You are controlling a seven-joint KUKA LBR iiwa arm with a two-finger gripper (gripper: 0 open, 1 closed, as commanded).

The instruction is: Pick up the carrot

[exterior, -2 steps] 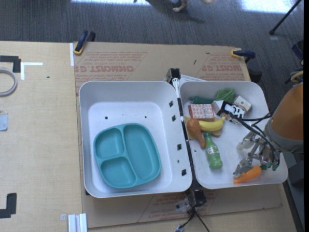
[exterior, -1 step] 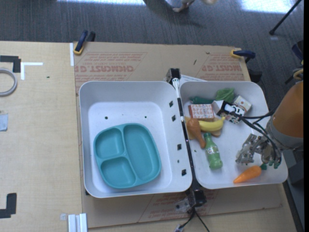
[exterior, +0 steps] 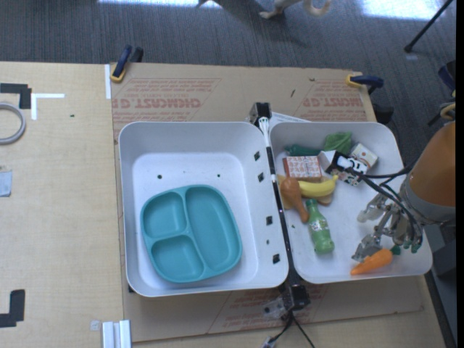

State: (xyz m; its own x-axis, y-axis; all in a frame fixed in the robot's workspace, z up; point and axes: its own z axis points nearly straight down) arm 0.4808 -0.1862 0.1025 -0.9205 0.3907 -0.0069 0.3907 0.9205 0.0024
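Carrot (exterior: 372,262) lying near the front wall of the right bin (exterior: 384,138), tilted, close to the rim. Claw (exterior: 375,239) poised just above its upper end, spread narrowly, nothing gripped. Risk judged: off-centre closure on the tapered tip, causing slip or roll against the wall. Risk also of fingertip striking bin floor. Green bottle (exterior: 319,228) near, unlikely to interfere.
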